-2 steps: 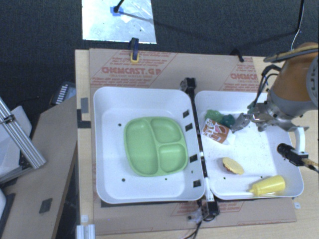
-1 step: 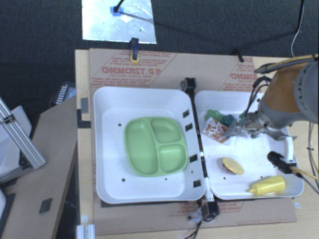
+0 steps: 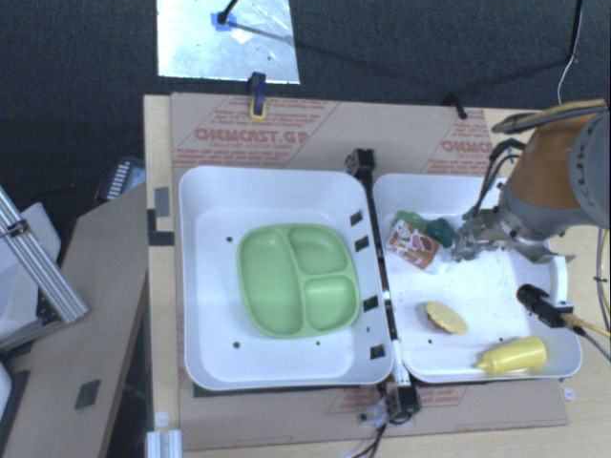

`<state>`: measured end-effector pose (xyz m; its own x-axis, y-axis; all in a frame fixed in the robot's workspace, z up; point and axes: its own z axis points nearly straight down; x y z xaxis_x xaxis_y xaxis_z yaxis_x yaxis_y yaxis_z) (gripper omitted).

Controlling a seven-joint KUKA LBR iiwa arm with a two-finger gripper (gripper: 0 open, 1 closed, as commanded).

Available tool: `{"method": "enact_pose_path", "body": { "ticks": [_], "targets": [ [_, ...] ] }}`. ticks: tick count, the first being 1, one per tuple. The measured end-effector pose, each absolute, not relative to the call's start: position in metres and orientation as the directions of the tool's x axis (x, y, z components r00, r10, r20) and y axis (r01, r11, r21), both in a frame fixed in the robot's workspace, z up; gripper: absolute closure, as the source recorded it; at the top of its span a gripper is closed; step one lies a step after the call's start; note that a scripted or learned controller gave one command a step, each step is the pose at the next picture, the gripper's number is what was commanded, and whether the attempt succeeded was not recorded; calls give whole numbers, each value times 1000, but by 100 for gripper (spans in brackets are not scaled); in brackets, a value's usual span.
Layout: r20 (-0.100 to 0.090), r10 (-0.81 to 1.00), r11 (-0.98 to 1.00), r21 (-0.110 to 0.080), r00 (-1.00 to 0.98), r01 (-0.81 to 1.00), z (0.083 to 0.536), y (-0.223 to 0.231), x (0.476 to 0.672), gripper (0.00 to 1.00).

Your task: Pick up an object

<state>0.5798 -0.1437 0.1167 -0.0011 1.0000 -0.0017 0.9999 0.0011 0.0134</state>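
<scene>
In the right bin (image 3: 496, 198) lie a red and white packet (image 3: 413, 244) with a dark green thing (image 3: 438, 229) at its upper right, a tan round cookie-like piece (image 3: 445, 318) and a yellow squeeze bottle (image 3: 513, 355) on its side near the front wall. My gripper (image 3: 465, 246) hangs low over the bin, just right of the green thing and the packet. Nothing shows between its fingers, and the wrist hides how they stand.
The left bin (image 3: 205, 208) holds a green divided plate (image 3: 296, 280). A black divider strip (image 3: 370, 246) runs between the two bins. The grey and orange arm (image 3: 558, 175) comes in over the right bin's far right side.
</scene>
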Motion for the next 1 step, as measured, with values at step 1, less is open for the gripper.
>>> {"method": "enact_pose_path", "body": {
  "ticks": [1],
  "targets": [
    [-2, 1000, 3, 7, -3, 1000, 180, -148, 577, 100]
  ]
}}
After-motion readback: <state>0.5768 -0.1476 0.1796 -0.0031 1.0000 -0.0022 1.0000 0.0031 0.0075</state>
